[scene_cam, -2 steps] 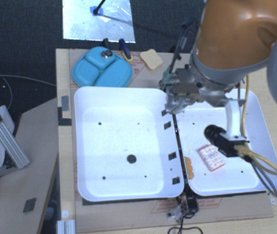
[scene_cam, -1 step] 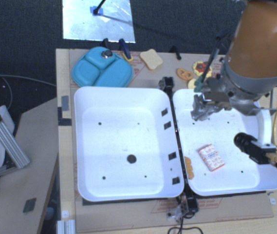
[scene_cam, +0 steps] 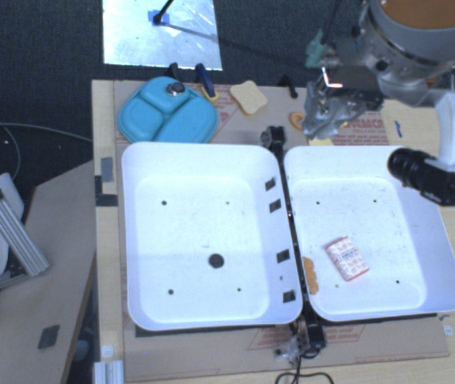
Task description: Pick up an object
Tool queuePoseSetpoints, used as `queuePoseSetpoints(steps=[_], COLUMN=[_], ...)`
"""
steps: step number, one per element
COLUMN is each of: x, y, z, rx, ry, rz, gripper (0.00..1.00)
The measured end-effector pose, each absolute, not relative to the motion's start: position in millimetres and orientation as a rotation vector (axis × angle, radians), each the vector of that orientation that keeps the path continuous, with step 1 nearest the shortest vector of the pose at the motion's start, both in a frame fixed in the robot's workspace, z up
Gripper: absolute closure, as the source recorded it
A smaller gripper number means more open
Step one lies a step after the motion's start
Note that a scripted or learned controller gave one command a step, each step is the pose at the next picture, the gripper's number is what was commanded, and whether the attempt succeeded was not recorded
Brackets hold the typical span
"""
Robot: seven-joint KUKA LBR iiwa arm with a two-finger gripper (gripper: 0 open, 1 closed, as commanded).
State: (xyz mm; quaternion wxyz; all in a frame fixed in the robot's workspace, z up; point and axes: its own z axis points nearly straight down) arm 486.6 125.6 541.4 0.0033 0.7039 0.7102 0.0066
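While my arm hangs over the far rim of the right bin, my gripper sits at about twelve o'clock of that bin, above the desk just beyond the bin's wall, with nothing visible between its parts; whether it is open or closed I cannot tell from this slanted view. The likeliest object to pick is the small packet, whitish with a red printed pattern, lying flat on the bin floor toward six o'clock from the bin's centre and well apart from my gripper. It rests at a skew to the bin walls and touches none of them. I judge it light and thin, probably a wrapped item with a smooth, somewhat slippery skin that may crumple under pressure, so a moderate squeeze across its shorter sides looks the soundest hold, with the gripper turned to match the packet's skew. A small orange piece lies at about eight o'clock in the same bin, hard against the divider between the bins, where a grasp would be cramped. The left bin carries a small dark disc near its six o'clock, low and flat and probably hard to pinch. Beyond the bins, at eleven o'clock of the scene, a blue lidded tray and a tan slice-shaped toy rest on the desk.
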Motion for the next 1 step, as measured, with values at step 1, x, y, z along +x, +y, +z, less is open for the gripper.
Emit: queuePoseSetpoints(steps=[1], x=[486.0], y=[151.9], z=[436.7], rx=[2.217], ry=[2.231], rz=[-0.008], gripper=[1.00])
